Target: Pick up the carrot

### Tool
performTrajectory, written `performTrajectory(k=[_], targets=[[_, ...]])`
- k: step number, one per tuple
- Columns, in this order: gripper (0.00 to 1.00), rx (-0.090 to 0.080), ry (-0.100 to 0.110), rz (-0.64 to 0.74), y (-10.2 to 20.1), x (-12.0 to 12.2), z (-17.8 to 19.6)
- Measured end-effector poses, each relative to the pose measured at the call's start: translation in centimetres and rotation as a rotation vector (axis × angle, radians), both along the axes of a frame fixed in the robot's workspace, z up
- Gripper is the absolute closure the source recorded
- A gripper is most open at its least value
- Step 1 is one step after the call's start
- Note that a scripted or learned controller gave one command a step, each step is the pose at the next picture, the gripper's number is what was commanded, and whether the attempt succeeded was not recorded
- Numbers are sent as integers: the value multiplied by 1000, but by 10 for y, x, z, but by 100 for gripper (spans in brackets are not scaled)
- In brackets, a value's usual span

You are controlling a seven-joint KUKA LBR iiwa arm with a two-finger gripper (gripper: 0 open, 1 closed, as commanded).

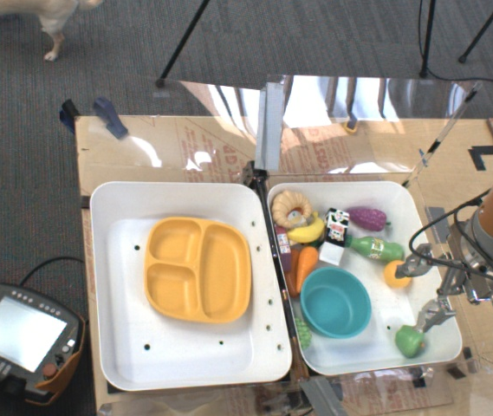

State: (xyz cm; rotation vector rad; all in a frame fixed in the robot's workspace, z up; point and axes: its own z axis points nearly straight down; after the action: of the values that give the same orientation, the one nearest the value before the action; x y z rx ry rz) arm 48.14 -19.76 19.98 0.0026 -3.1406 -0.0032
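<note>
The orange carrot lies in the right bin, at its left side, squeezed between the teal bowl and the bin's left wall, just below a banana. My gripper hovers over the right side of the same bin, well to the right of the carrot, with the bowl in between. Its two fingers stand apart and open, with only white bin floor between them. An orange fruit sits close to the upper finger, and a green pear lies near the lower one.
The right bin also holds a bagel, a cow-patterned carton, a purple eggplant and a green bottle. A yellow divided plate rests in the left bin. A teach pendant lies on the floor at the lower left.
</note>
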Motion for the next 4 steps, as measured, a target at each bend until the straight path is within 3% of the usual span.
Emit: performTrajectory(k=[1,2,3,4], targets=[[0,5,10,90,-8,44,-113],[100,1,-3,97,-6,50,-97],[100,-2,-8,-317,-14,110,-9],[100,1,1,88,-13,30,-113]])
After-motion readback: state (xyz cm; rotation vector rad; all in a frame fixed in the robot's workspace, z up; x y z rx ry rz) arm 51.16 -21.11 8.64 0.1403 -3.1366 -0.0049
